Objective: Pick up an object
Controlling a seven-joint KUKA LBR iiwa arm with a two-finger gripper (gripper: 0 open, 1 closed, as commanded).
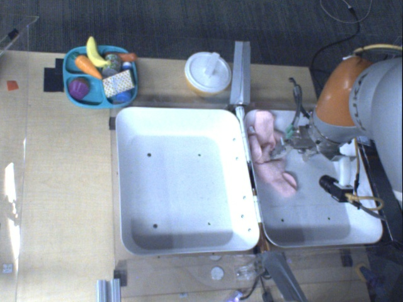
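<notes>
A: Start at nine o'clock. What's on the bench?

B: A blue tray [70, 98] at about ten o'clock, holding a banana [94, 53], a carrot [86, 66] and other small bits (too small to name). At twelve sits a round white lid on a yellow bowl [207, 73], just beside a grey bar [240, 74].

A: And the bins?

B: The left bin [182, 231] has a wide bare floor, rims all round. Its three o'clock rim touches the right bin [315, 228] along the divider.

A: The thing to pick?

B: A pink cloth [267, 153], soft and crumpled, lying in the right bin against its nine o'clock wall, stretched from twelve toward the middle. Bare floor lies at six o'clock of it.

A: The gripper?

B: The gripper [284, 142] sits at the cloth's three o'clock edge, touching it. Whether it is clenched or released, I cannot tell.
</notes>
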